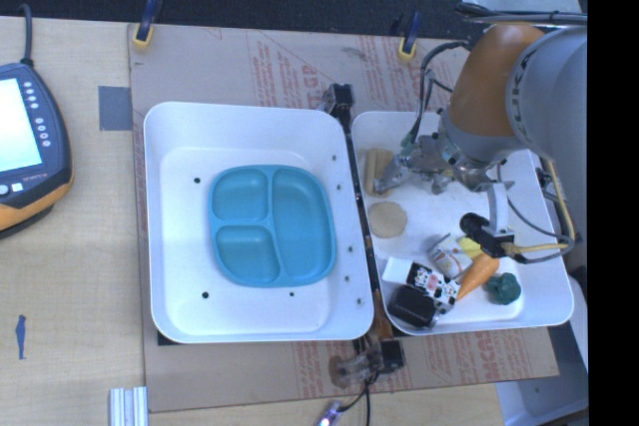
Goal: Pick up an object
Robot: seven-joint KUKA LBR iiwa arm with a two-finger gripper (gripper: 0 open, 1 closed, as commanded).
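Note:
My gripper (397, 173) hangs low over the upper left part of the right bin (534, 314), coming down from the grey arm with the orange band. Just left of it a beige stick-shaped piece (376, 170) lies by the bin's left wall. Below it rests a round tan disc (387, 218). Along the bin's front lie an orange carrot (480, 270), a green lump (504, 288), a yellow piece (469, 243), a white patterned box (431, 282) and a black object (412, 306). I see nothing held.
The left bin (170, 214) holds a blue divided plate (272, 224). An orange-edged tablet (28, 145) lies at the bench's far left. Clamps (146, 23) pin the cardboard at the back.

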